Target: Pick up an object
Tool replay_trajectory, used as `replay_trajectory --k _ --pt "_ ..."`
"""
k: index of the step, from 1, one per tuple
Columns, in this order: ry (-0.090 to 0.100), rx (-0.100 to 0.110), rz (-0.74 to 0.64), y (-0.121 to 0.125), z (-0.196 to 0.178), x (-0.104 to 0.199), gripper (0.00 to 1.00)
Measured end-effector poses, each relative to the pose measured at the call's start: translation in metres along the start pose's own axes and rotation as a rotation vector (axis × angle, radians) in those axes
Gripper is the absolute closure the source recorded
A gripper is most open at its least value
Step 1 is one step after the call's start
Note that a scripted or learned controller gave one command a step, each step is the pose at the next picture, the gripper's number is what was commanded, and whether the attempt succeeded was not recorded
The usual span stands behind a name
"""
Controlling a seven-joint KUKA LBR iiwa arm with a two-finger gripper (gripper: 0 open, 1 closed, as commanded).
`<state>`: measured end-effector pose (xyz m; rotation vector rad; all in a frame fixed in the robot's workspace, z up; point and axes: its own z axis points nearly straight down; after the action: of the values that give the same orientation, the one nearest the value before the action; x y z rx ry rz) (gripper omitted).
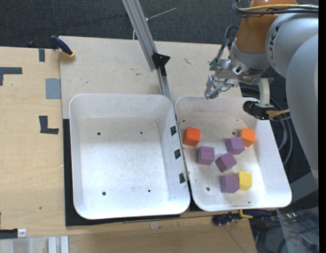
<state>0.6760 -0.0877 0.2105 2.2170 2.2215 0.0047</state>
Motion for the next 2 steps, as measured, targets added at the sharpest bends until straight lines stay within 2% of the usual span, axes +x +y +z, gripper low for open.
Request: replay_trajectory --k 1,2 --pt "0.0 -0.001 -0.001 0.003 -0.053 0.011 1.0" --pt "0.001 0.007 -0.003 -0.002 -0.041 0.058 1.0"
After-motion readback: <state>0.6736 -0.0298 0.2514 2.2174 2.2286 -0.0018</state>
